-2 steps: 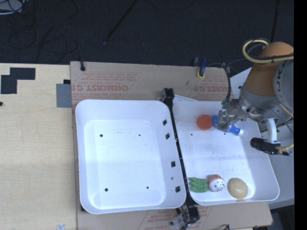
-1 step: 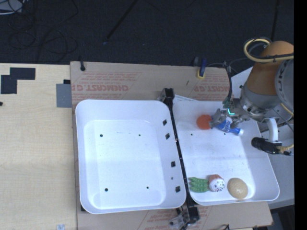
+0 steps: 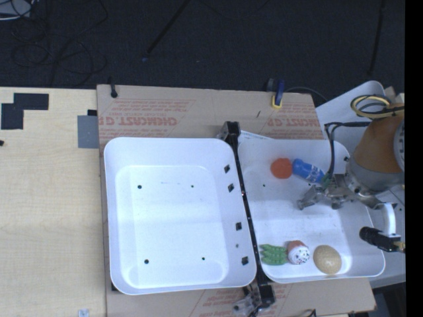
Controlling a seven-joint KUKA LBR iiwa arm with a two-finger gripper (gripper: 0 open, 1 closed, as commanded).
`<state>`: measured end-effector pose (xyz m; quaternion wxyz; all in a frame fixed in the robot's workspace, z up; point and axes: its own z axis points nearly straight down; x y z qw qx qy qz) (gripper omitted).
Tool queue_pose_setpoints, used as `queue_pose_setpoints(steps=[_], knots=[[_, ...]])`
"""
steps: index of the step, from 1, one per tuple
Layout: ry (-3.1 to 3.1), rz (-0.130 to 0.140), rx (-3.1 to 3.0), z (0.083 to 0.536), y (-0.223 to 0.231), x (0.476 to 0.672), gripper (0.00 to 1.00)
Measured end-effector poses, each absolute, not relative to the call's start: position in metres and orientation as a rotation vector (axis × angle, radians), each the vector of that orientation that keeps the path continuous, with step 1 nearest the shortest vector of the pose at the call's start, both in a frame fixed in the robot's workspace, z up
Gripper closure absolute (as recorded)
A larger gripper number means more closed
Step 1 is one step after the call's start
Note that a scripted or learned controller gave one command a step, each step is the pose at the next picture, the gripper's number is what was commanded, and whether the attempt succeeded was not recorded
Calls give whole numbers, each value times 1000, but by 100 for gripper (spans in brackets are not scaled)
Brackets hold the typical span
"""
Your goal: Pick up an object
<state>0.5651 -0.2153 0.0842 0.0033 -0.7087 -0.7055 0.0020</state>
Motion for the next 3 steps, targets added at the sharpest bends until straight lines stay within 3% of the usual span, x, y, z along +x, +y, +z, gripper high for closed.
queue_pose_setpoints(steps=[1, 2, 3], knots=[[-2215, 2, -2227, 98, -216, 568, 100], [-2213, 1, -2228, 97, -216, 567, 0], [-2213, 1, -2228, 97, -216, 567, 0]])
